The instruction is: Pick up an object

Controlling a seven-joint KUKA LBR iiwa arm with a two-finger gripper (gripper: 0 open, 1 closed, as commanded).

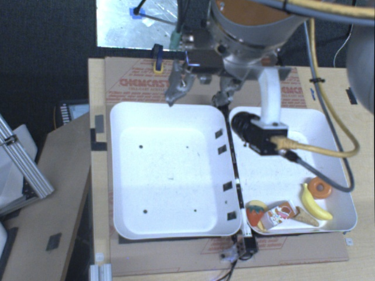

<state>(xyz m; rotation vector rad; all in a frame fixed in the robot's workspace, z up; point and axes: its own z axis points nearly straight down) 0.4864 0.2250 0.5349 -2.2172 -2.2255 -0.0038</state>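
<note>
White plastic formed the two shallow bins on the counter (96, 174), and the black divider (233, 168) where their rims met serves as the landmark for everything below. To the left of the divider lay the left bin (132, 157), its floor showing a few small dark dots and nothing else that could be made out. To the right of the divider lay the right bin (337, 157), and all the loose objects sat in its near corner. Just right of the divider's near end was a small packet (275, 214) with red and white print, and touching the packet on the divider side was an orange-red round piece (255, 211). Farther right of the divider lay a yellow banana (313, 204), curved, and just beyond it an orange round object (319, 187) sat close against the banana's upper end. A tan cone-like piece (304, 217) rested between the packet and the banana.

The grey arm hung above the far end of the divider. Its pincer (199, 92) was held over the far rims of the bins, one finger (176, 89) well left of the divider and the other almost over it, so the two stood apart with nothing between them. A black cylindrical camera unit (252, 132) on a white bracket sat just right of the divider, with a yellow cable (328, 151) running off it.
</note>
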